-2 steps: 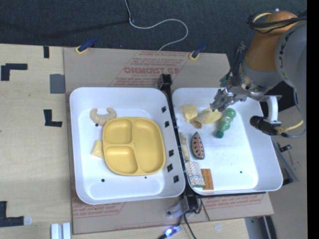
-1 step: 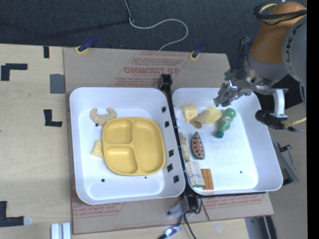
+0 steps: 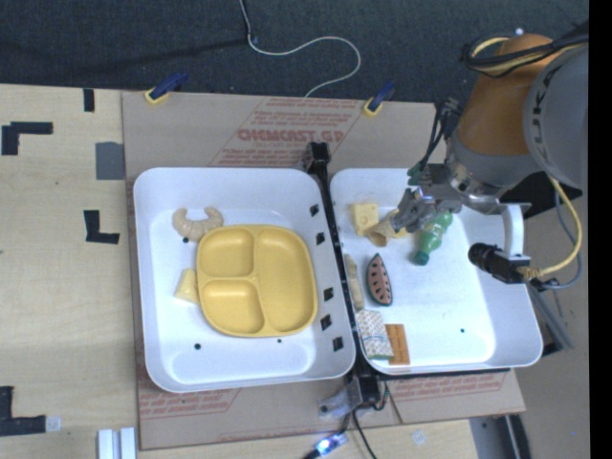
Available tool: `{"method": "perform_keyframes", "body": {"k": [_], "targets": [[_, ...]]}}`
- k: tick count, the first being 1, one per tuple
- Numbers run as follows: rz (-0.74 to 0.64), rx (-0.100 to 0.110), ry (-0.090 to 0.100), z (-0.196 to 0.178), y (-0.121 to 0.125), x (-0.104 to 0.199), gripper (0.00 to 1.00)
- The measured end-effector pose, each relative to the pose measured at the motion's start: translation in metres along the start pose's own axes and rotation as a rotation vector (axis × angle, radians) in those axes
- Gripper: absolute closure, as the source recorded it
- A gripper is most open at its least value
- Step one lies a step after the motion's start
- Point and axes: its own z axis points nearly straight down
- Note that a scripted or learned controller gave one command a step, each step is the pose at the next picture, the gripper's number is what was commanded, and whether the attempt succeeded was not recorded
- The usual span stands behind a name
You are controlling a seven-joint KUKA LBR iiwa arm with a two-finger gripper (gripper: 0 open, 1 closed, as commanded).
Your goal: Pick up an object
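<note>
My gripper (image 3: 413, 210) hangs low over the upper middle of the right bin (image 3: 478, 342). Right beside it, on its right, lies a green bottle (image 3: 429, 236), tilted on the bin floor. A yellow cheese wedge (image 3: 364, 217) and a small tan piece (image 3: 383, 233) lie just left of the fingers. Lower down sit a watermelon slice (image 3: 380, 280) and a flat snack packet (image 3: 381, 338). Nothing shows between the fingers.
The left bin (image 3: 158, 199) holds a yellow divided plate (image 3: 256, 279), a tan croissant-like piece (image 3: 196, 222) and a pale yellow wedge (image 3: 185, 286). A black divider (image 3: 333, 247) runs between the bins. A black camera mount (image 3: 495, 261) juts over the right bin's right side.
</note>
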Motion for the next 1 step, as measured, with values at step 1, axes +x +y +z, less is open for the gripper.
{"method": "perform_keyframes", "body": {"k": [1], "targets": [[-0.001, 0.000, 0.000, 0.0040, -0.0426, 0.0420, 1.00]]}}
